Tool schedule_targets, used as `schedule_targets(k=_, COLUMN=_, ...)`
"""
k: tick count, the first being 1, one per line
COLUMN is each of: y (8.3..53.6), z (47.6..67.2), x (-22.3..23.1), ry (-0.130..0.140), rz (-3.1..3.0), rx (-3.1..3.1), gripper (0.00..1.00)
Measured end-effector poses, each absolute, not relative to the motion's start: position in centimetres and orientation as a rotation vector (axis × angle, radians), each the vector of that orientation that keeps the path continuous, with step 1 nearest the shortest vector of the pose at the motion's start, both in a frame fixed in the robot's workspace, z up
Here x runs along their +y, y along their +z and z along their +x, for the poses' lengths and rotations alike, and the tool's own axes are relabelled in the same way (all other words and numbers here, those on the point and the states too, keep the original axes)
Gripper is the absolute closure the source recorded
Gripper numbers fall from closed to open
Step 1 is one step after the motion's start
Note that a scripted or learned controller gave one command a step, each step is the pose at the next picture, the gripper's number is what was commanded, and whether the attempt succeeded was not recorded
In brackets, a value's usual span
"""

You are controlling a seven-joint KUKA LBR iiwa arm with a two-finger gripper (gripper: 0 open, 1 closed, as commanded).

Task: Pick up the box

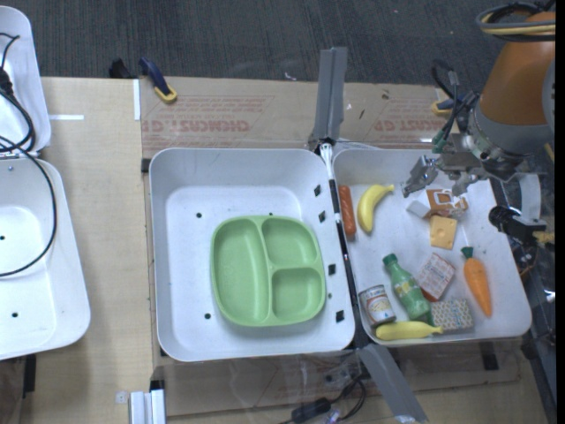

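A small orange and white box (pixel 445 203) lies in the upper right part of the right bin (pixel 507 321). My gripper (pixel 439 183) hangs just above and behind it, at the end of the grey arm with the orange band (pixel 523 76). Its two dark fingers are spread apart, one to the left of the box and one over its right end, with nothing held between them. A pink and white packet (pixel 435 275) and a patterned flat box (pixel 452 314) lie nearer the front of the same bin.
The right bin also holds a banana (pixel 372 204), a sausage (pixel 348 211), a yellow cheese wedge (pixel 443 233), a carrot (pixel 478 285), a green bottle (pixel 405 285), a can (pixel 378 306) and a second banana (pixel 407 330). The left bin holds a green divided plate (pixel 267 270).
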State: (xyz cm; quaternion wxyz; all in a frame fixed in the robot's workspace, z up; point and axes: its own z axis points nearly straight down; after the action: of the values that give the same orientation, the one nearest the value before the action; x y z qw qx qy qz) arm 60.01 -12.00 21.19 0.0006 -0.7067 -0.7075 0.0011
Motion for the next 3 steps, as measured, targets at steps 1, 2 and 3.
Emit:
schedule_targets(k=1, y=9.1, z=53.5, x=-14.6, ry=0.001, rz=-2.091, rx=-2.343, gripper=0.0)
schedule_targets(k=2, y=10.1, z=53.6, x=-14.7, ry=-0.003, rz=-2.098, rx=-2.343, gripper=1.0)
schedule_targets(k=3, y=14.9, z=55.3, x=-15.8, ry=0.0, rz=-1.898, rx=-2.505, gripper=1.0)
